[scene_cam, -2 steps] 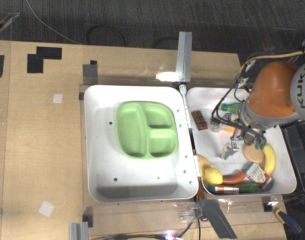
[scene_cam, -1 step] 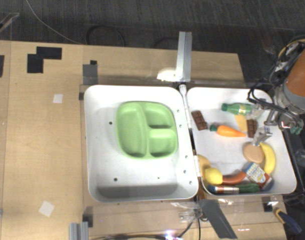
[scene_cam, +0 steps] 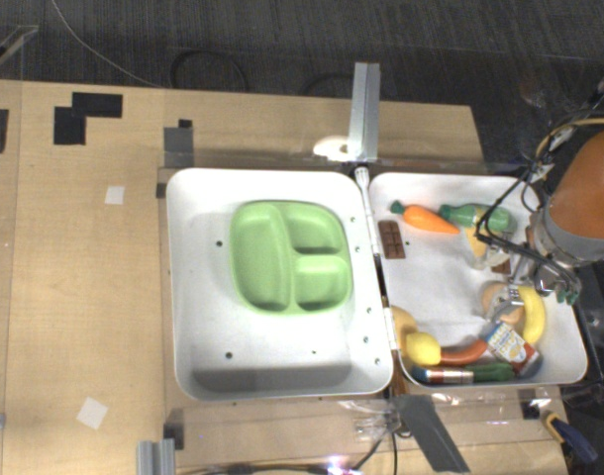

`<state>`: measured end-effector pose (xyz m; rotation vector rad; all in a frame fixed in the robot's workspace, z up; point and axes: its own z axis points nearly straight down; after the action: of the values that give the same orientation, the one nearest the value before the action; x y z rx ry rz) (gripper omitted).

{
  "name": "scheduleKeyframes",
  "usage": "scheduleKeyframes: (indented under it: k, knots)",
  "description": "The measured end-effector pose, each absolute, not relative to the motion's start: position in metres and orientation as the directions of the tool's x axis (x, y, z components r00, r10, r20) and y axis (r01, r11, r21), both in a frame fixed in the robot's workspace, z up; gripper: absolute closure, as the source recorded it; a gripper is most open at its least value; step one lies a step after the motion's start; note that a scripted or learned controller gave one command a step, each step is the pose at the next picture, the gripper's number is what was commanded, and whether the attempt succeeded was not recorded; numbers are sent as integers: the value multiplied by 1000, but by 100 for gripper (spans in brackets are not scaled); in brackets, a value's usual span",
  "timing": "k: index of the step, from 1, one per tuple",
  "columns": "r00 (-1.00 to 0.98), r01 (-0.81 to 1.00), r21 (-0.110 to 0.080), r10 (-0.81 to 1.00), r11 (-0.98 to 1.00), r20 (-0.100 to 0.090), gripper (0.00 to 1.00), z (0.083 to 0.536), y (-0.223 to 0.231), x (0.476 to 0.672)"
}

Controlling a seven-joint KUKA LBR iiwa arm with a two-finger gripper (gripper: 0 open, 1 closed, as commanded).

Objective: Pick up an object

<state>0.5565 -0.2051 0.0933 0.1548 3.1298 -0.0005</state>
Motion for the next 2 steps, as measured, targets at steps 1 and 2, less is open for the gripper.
scheduleKeyframes:
  k: [1, 2]
  knots:
    - [-949, 314, 2, 314, 949, -21, 0, 90, -206, 495]
    - [-990, -139, -10, -140, 990, -23, 0, 90, -207, 495]
